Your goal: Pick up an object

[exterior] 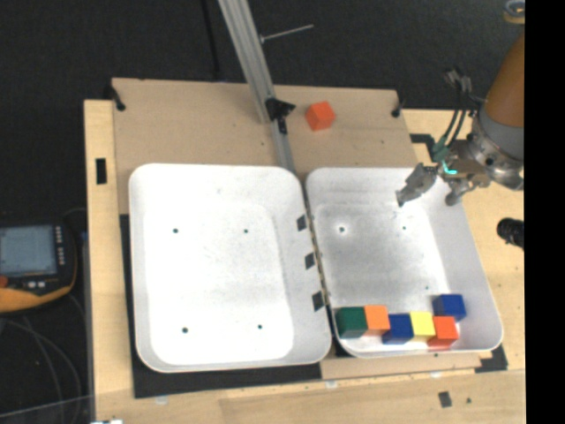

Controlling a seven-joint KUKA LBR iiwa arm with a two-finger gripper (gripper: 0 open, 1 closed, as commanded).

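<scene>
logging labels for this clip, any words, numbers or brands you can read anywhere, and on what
None can be read.
The handheld device at the left edge has a lit screen, but what it shows is too blurred to read.
The coloured blocks in the right bin, the lone orange block on the board and the claw show no readable marks.
</scene>
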